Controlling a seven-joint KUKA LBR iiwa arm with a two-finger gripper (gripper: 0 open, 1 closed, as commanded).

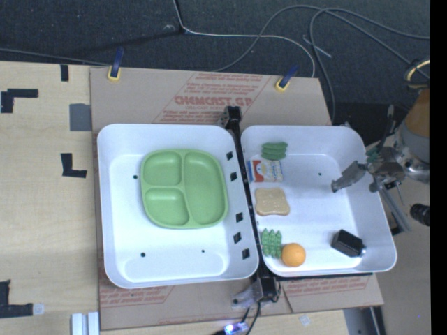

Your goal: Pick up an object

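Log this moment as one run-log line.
gripper: over right bin, nothing held | orange, black block: untouched | green tray: left bin

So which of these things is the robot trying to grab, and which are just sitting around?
For the job (any could be picked, all in the right bin):
orange ball
toast slice
black block
small carton
two green pieces
end effector

Just lying about:
green divided plate
left bin
cables

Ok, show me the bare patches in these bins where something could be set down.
Right bin: bare floor between the toast slice and the black block, under the gripper. Its left edge is crowded, down to the orange. Left bin: a bare strip in front of the green divided plate.
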